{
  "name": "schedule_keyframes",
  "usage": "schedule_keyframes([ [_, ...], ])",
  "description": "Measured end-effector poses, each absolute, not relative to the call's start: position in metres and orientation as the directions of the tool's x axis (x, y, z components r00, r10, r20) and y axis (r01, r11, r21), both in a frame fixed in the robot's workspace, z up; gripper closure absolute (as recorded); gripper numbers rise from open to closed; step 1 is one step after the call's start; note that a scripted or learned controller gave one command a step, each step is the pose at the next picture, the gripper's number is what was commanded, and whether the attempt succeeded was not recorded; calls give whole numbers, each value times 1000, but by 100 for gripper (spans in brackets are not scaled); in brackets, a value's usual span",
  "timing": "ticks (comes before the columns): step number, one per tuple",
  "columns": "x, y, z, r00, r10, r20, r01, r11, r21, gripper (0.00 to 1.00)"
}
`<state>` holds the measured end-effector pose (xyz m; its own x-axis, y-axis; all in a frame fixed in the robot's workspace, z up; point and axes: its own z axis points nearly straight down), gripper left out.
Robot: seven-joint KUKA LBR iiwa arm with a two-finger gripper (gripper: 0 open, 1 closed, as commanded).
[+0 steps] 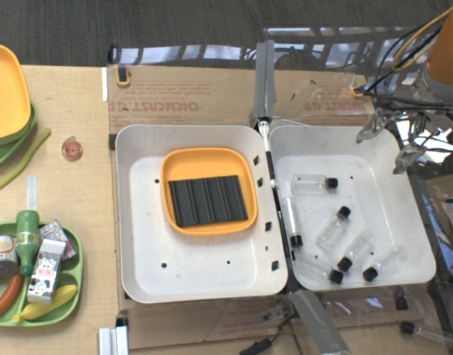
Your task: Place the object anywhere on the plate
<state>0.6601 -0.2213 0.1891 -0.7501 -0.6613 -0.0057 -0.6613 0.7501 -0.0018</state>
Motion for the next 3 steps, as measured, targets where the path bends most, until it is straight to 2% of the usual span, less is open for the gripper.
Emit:
schedule_keyframes([
  [1,660,-221,188,-541,-841,-6,-841,541,-3,0],
  [2,660,-221,210,-273,-962,-5,-962,273,-5,0],
  [3,660,-221,205,41,-999,-5,-999,-41,-5,0],
])
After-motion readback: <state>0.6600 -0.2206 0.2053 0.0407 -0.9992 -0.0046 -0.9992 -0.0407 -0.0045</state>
